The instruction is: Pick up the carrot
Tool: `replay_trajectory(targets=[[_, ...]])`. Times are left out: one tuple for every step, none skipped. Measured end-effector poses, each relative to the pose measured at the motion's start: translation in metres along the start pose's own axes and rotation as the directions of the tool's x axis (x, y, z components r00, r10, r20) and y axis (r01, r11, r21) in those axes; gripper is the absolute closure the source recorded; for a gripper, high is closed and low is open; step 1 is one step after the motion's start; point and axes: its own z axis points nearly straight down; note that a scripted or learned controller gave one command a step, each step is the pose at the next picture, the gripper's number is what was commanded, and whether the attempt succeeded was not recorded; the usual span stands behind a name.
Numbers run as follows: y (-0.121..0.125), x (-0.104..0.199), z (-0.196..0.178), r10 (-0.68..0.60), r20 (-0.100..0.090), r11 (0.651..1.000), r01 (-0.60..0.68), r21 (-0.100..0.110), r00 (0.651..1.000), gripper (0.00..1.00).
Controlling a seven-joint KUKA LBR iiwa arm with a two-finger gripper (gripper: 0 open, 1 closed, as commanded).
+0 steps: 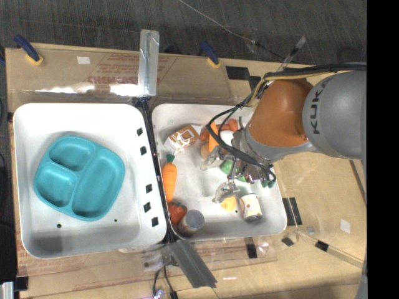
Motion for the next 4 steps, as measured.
replay_trajectory(targets=[[-0.0213, 0.0397, 0.0185, 0.236, 0.011, 0.972, -0.236, 0.001, 0.972, 0.0], [-0.021, 0.0395, 0.0184, 0.235, 0.011, 0.972, -0.235, 0.001, 0.972, 0.0], [-0.021, 0.0395, 0.0184, 0.235, 0.011, 0.972, -0.235, 0.001, 0.972, 0.0], [-0.021, 0.0396, 0.0184, 0.235, 0.011, 0.972, -0.235, 0.001, 0.972, 0.0]])
